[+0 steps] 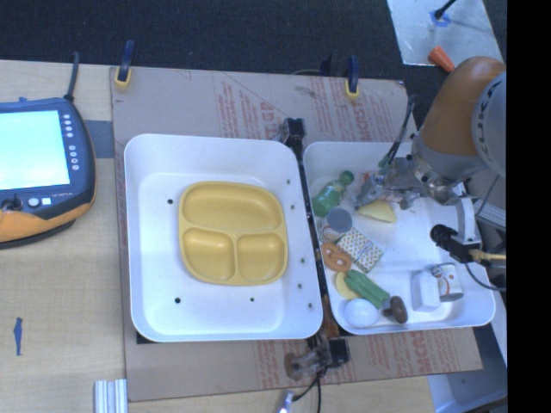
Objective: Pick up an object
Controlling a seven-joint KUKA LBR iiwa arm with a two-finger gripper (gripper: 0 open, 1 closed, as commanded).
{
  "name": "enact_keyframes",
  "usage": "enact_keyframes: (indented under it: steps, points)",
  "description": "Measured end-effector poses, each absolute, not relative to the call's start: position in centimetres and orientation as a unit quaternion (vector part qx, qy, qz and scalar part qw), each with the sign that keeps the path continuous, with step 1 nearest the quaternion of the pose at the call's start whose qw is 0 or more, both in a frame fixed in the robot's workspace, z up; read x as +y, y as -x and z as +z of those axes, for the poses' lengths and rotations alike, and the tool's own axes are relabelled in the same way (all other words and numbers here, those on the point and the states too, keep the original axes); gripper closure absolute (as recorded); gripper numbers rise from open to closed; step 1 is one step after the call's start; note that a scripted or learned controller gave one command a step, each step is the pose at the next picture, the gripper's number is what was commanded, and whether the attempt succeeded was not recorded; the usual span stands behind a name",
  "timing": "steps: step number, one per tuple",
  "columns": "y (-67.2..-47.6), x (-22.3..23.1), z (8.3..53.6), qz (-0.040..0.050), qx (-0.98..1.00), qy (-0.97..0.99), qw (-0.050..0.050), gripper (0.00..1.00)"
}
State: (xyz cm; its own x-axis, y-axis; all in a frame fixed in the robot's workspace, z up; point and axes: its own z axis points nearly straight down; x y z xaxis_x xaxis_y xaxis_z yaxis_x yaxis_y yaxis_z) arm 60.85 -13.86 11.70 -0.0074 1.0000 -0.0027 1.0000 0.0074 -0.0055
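Seen from the overhead camera, the counter [60,308] carries two white bins: the left bin [155,231] bears a yellow divided tray [232,231], and the right bin [405,256] holds a clutter of small things. The arm's end effector [392,186] hangs over the upper part of the right bin, just above a pale yellow wedge [379,211]; whether it is open or closed, or has anything in its grip, I cannot tell from this angle. Nearby lie a green bottle [330,196], a grey disc [339,220], a patterned card [362,249], a green cylinder [368,287], a white round piece [360,313] and a white boxy item [426,289]. The wedge looks the likeliest target: probably light and stiff, perhaps slippery plastic, best pinched across its narrow flat sides rather than its tapering point.
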Motion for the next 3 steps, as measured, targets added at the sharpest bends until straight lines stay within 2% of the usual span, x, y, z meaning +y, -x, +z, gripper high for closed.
enact_keyframes:
  steps: [1, 2, 3]
  points:
    - [-65.4, -15.4, 13.7, 0.0003, -0.709, 0.706, 0.001, 0.0]
    - [-54.5, -11.4, 18.1, 0.0015, -0.709, 0.705, 0.001, 0.0]
    - [-59.5, -14.1, 16.9, 0.0009, -0.708, 0.706, 0.001, 0.0]
